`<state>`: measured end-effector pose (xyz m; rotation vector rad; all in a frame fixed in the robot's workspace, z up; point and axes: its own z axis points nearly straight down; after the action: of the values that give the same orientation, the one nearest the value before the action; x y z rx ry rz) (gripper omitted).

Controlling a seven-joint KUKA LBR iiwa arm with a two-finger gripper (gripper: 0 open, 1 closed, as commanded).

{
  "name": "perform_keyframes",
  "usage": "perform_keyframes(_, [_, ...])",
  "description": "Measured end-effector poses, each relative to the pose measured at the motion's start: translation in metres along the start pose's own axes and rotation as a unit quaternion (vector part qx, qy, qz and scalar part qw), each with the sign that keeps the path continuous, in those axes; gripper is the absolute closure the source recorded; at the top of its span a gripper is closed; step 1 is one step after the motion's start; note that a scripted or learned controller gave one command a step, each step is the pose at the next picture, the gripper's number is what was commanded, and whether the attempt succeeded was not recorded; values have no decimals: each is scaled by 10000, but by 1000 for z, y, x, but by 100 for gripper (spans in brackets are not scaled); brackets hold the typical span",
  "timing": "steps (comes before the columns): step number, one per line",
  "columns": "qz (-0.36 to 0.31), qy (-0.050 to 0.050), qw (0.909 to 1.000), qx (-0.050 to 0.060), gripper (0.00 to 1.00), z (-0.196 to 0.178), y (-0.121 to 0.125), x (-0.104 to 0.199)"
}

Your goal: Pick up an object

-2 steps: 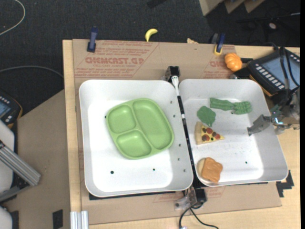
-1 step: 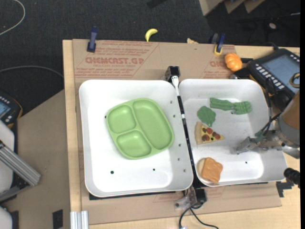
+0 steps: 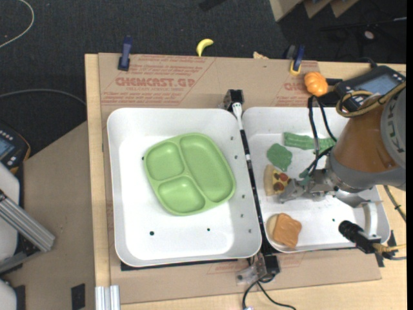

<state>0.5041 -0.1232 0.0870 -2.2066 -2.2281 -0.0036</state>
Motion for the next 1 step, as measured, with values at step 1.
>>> perform_keyframes(1, [16,-30,10000,-42,0,2,70,21])
